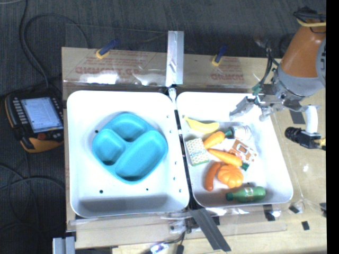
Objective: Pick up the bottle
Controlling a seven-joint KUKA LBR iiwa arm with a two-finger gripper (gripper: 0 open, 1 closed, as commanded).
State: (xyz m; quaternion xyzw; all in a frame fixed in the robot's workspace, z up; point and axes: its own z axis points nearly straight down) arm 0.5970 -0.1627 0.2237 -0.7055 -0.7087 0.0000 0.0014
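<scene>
Two white bins on a bench, toys in the right one.
Gripper [253,106] hovers open at the right bin's [281,169] far edge; green bottle [246,193] lies flat near the front wall, beside the orange pepper [231,176]. Best approach: descend across its body.

I see two bins on the table [79,62]: left bin [79,142] holds a divided tray [130,147]; bottle [246,193] at right bin's [280,168] 5 o'clock corner.
</scene>
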